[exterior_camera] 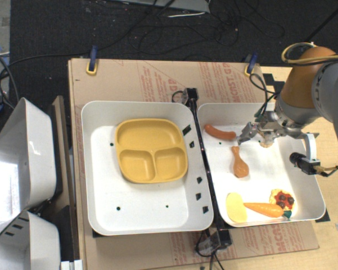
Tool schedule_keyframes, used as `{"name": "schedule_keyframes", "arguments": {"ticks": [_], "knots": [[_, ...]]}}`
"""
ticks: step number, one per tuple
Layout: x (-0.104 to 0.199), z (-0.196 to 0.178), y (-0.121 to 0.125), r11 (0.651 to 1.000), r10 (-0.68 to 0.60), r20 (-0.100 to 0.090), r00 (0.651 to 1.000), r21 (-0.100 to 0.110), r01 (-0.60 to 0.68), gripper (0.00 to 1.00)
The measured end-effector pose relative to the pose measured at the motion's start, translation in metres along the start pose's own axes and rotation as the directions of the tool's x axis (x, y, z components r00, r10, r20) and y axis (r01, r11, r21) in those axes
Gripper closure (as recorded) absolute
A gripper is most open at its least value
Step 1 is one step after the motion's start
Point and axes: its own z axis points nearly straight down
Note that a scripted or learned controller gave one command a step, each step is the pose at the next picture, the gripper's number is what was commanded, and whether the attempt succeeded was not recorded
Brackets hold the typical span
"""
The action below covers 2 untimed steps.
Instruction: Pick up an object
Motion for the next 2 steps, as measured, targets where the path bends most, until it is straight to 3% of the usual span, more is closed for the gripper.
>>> {"name": "schedule_keyframes", "arguments": {"ticks": [1,2], "knots": [[0.000,-0.013,0.001,1.000,-0.001,0.001,1.000,-0.004,0.001,1.00],[-0.004,-0.057,0.000,1.000,0.000,0.001,1.000,-0.006,0.000,1.00]]}}
